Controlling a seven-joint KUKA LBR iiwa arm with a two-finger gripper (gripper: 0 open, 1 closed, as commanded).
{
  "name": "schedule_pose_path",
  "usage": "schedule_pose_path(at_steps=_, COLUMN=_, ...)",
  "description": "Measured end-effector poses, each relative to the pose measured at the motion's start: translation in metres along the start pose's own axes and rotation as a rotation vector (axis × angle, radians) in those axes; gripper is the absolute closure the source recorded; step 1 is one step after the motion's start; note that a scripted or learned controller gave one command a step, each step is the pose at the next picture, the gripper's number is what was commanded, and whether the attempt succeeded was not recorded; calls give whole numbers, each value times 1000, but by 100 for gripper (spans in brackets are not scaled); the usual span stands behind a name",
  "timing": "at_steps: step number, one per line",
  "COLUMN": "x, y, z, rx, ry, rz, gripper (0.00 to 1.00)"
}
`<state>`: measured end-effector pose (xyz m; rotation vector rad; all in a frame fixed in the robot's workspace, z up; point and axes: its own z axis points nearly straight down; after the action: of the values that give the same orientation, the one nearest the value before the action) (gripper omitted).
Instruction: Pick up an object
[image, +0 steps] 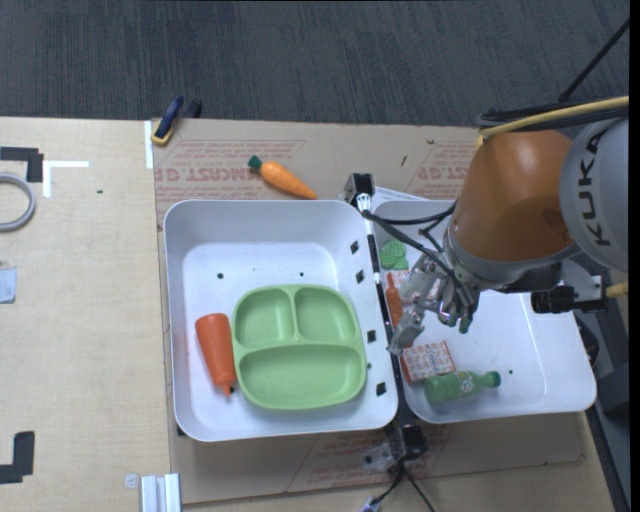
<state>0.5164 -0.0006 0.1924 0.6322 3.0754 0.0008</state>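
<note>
My gripper (436, 314) hangs over the left part of the right bin (540, 370), under the arm's big orange band. Just below it lies a red-and-white packet (429, 358). A green bottle (457, 386) lies on its side near that bin's front wall. A green item (393, 255) and an orange item (394, 291) sit against the bin's left wall, partly hidden by the gripper. Nothing visibly hangs from the gripper.
The left bin (200, 235) holds a green divided plate (300, 345) and an orange-red cylinder (215, 350) beside it. A toy carrot (283, 177) lies on the cardboard behind the bins. A blue marker (168, 118) rests at the cardboard's far left corner.
</note>
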Motion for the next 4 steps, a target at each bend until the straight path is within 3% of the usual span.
schedule_pose_path(at_steps=1, x=-67, y=32, z=0, rx=-1, ry=-1, rz=-97, gripper=0)
schedule_pose_path(at_steps=4, x=-67, y=32, z=0, rx=0, ry=-1, rz=-98, gripper=0)
